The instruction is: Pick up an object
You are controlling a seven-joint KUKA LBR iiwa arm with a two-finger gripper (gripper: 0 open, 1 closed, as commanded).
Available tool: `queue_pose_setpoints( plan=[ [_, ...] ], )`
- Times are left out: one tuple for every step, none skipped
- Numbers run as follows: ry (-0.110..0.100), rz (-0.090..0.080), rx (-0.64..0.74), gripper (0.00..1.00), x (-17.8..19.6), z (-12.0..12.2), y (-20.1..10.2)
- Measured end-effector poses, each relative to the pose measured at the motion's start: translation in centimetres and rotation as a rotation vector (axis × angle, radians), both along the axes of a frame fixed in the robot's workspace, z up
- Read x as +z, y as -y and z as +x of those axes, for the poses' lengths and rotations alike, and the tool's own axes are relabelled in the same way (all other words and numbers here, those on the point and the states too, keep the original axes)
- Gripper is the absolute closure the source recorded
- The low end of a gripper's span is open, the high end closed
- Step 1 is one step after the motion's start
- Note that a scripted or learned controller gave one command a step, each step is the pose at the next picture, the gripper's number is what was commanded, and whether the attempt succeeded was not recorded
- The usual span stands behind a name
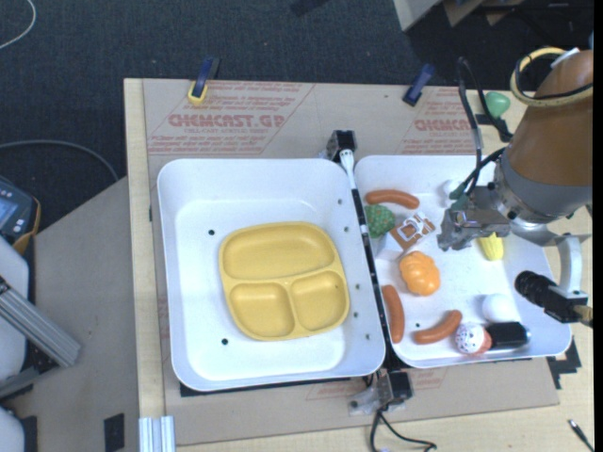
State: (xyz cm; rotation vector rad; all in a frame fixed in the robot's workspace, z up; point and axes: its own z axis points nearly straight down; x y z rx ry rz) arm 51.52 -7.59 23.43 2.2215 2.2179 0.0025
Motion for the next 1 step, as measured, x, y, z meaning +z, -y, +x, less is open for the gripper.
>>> queue_pose_setpoints(
  plan=[
    [-0.007, 0.002, 0.0, 1.0, -1.79, -0.79, -0.86]
  ],
)
